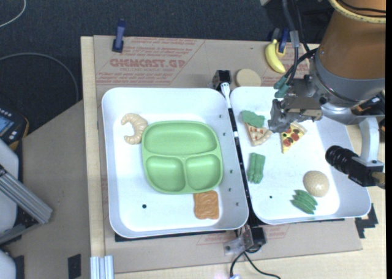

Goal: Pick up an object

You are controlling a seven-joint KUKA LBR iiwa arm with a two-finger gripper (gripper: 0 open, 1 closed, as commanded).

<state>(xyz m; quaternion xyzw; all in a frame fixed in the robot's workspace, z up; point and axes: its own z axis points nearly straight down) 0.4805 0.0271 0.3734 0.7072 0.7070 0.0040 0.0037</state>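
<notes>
Tool (277, 123): hangs low over the right bin's upper part, between two toy pizza slices; whether it is wide or narrow I cannot tell.
Right bin (343, 207): pizza slice (258, 133) left of the tool, second pizza slice (292, 137) right of it, green leaf piece (252, 117), green bean pod (256, 167), beige round bun (316, 182), green pea pod (304, 200).
Left bin (119, 167): green divided plate (182, 155), croissant (134, 127), orange waffle-like piece (206, 204).
Worktop (153, 63): banana (275, 55) and a tan disc (248, 78) behind the bins.

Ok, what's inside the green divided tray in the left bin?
All three compartments of the green divided tray look bare. The croissant and the orange piece lie outside it, on the left bin floor. What lies under the tray is covered.
</notes>
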